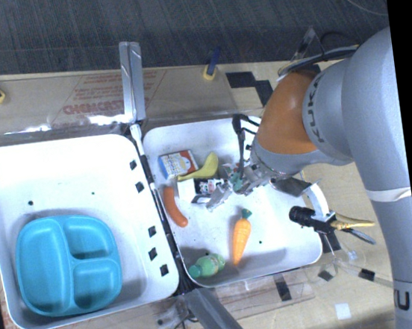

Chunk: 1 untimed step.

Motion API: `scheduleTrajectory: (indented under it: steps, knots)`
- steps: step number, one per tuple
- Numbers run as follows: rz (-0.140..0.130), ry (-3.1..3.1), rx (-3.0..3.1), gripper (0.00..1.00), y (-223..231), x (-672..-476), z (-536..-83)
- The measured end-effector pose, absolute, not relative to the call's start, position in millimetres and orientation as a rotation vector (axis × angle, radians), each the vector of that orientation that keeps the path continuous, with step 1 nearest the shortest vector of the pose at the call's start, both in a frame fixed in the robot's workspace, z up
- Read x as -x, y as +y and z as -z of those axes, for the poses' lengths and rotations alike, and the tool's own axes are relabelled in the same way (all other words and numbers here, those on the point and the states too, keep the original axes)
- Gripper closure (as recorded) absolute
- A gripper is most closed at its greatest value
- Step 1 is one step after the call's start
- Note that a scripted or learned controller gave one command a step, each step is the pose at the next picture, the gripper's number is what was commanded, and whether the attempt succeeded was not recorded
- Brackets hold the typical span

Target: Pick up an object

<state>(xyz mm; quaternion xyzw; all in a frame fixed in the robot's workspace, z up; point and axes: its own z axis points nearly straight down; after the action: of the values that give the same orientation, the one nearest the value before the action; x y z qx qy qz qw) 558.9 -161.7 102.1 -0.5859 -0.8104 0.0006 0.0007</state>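
The right bin [293,257] holds an orange carrot [240,237], a red sausage [175,206], a yellow banana [205,169], a small blue and orange box [176,161], a green toy [206,265] and a small white and black item [206,188]. My gripper [223,188] hangs low over the middle of this bin, just right of the white and black item and below the banana. The carrot lies a short way below the gripper. Nothing shows as held.
The left bin [11,167] carries a light blue divided tray [68,264] in its lower half. A metal divider [133,79] stands at the back between the bins. The grey arm [350,118] reaches in from the right over the right bin's edge.
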Motion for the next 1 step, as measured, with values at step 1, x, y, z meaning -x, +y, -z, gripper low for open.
scheduleTrajectory:
  steps: [1]
  knots:
    - [-0.004,-2.368,2.058,0.0,-175.8,-621.6,-91.7]
